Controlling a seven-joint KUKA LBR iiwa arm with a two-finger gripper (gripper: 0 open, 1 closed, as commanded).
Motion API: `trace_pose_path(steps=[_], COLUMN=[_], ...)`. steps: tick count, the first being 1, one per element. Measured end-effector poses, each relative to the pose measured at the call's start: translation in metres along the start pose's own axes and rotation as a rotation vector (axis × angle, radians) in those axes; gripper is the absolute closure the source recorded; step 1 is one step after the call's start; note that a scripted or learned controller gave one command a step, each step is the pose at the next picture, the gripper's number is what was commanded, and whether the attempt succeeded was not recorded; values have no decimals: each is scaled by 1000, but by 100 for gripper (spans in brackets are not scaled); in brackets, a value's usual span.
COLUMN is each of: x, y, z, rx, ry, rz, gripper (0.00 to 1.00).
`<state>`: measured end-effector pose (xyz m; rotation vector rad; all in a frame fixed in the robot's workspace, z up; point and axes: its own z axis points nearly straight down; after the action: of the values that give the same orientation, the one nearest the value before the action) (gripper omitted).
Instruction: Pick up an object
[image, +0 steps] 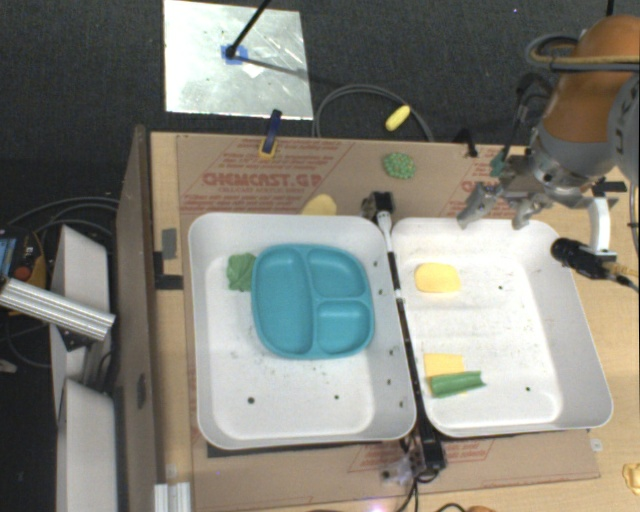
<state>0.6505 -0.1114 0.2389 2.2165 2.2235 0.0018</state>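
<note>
Bins dominate the bench: the left bin, well to the gripper's left, carries a blue divided plate with a green leafy piece touching the plate's far-left edge, while the right bin lies just below and in front of the gripper. Grey arm reaches in from the right, its gripper hanging over the right bin's back rim, fingers spread apart and holding nothing. Below and slightly left of the gripper, a yellow block rests on the bin floor; further below, near the front, a yellow wedge touches a green pod. Behind the bins, left of the gripper, a green knobbly ball sits on cardboard.
</note>
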Motion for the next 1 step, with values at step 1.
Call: trace_pose_path(steps=[1], x=[21], y=[-6], z=[97], rx=[9], ry=[3], rz=[-3], gripper=[0])
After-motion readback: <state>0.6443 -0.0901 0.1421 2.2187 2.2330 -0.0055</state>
